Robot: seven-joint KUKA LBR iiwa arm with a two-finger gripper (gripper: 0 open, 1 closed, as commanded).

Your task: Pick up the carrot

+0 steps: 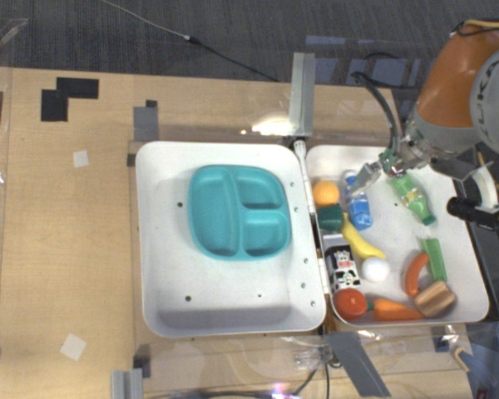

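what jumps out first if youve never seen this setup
The teal plate sits alone in the middle of the left bin. The right bin is crowded with toy food, with the carrot lying along its near edge beside a tomato. The gripper hangs over that bin's far side, by a blue bottle.

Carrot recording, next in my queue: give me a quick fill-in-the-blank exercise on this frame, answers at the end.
1. The carrot lies in the ____ bin, near its front edge.
2. The teal divided plate sits in the ____ bin.
3. Just left of the carrot sits a red ____.
4. The gripper hovers over a ____ bottle, far from the carrot.

Missing words: right; left; tomato; blue
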